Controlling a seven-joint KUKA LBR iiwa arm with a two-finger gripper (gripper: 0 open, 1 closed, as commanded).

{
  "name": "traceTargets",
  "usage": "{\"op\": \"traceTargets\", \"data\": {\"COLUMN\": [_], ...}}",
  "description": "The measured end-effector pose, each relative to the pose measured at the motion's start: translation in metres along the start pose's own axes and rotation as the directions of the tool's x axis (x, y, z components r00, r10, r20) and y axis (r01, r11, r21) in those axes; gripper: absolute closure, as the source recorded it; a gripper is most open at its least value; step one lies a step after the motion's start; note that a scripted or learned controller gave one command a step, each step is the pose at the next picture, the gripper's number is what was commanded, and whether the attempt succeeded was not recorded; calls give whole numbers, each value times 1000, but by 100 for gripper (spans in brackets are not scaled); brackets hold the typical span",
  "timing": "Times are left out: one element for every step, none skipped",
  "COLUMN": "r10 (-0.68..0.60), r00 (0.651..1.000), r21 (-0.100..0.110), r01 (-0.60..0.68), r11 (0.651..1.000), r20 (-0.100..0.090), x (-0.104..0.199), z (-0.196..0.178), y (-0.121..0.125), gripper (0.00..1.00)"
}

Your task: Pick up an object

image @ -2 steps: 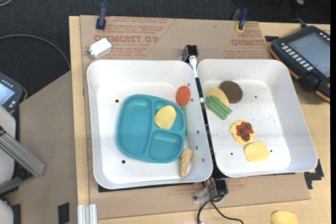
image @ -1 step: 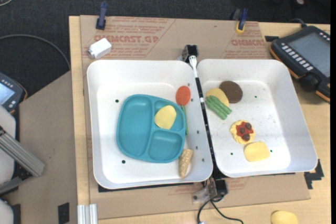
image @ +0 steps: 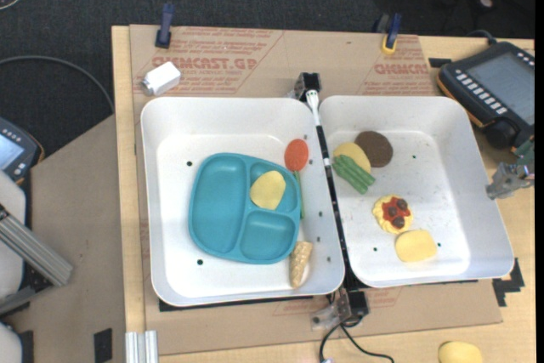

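Presently, a brown cardboard sheet (image: 255, 55) is covering the bench and carrying both bins; the left bin (image: 170, 127) and the right bin (image: 450, 119) are sitting side by side, their inner rims touching along a black strip; a blue divided plate (image: 221, 208) is lying flat in the left bin, taking up most of its floor; a dark handheld controller (image: 493, 85) is resting off the upper right corner of the right bin

The gripper (image: 508, 177) is showing as a small grey metal part at the right rim of the right bin, outside the bin floor and well apart from every object; whether it is spread or pressed together cannot be told, and nothing is visibly sitting in it

Objects for picking, right bin: a brown disc (image: 376, 147) is lying near the upper left, touching a pale yellow piece (image: 348, 155); a green piece (image: 354, 173) is lying just below, against that yellow piece; a yellow round with red spots (image: 393, 213) is sitting near the centre; a plain yellow piece (image: 416, 246) is lying just below it

Left bin: a yellow piece (image: 268, 190) is resting on the plate's upper right section; an orange-red piece (image: 296, 154) is lying just off the plate's upper right edge; a tan knobbly piece (image: 300, 263) is lying at the plate's lower right corner
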State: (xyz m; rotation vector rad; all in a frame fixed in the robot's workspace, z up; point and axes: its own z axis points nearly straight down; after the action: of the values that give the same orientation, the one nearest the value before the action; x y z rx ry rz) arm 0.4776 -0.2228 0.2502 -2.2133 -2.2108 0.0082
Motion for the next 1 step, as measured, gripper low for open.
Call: {"op": "traceTargets", "data": {"r10": [-7], "r00": [1000], "r21": [-36], "r01": [7], "r11": [999], "r20": [12], "x": [50], "z": [-236], "y": [0], "gripper": [100]}}
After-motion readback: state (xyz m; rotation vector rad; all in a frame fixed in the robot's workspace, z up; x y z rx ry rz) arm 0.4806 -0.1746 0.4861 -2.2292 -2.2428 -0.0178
